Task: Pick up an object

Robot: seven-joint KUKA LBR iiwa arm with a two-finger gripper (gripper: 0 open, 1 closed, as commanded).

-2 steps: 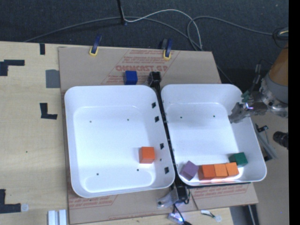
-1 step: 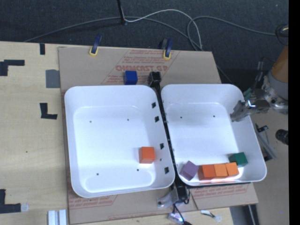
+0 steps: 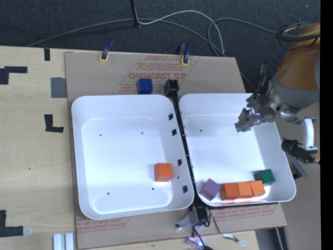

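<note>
Objects for picking lie in both white bins. An orange cube (image 3: pixel 163 172) sits alone in the left bin (image 3: pixel 88 139), toward its near right part, well apart from the walls on the far side. In the right bin (image 3: pixel 218 139), a row of pieces lies along the near wall: a purple block (image 3: pixel 209 189) at the left end, tilted on a corner, then three orange blocks (image 3: pixel 242 190) touching one another in a line, and a green block (image 3: pixel 266 176) just beyond the right end of that line, close to the near right corner.

The gripper (image 3: pixel 243 125) hangs over the far right part of the right bin, well apart from the row of blocks and from the orange cube. Nothing shows between its fingers. Whether the jaws stand apart or together I cannot tell; they are dark and small against the bin floor. The grey arm (image 3: pixel 296 82), with its orange band, comes in from the right.

Both bins rest on a cardboard sheet (image 3: pixel 156 72). On it, just beyond the far wall of the left bin, sits a small blue cube (image 3: pixel 145 85). Two clamps (image 3: pixel 106 52) with blue handles pinch the sheet's far edge. Cables (image 3: pixel 171 17) trail over the dark floor farther away.
</note>
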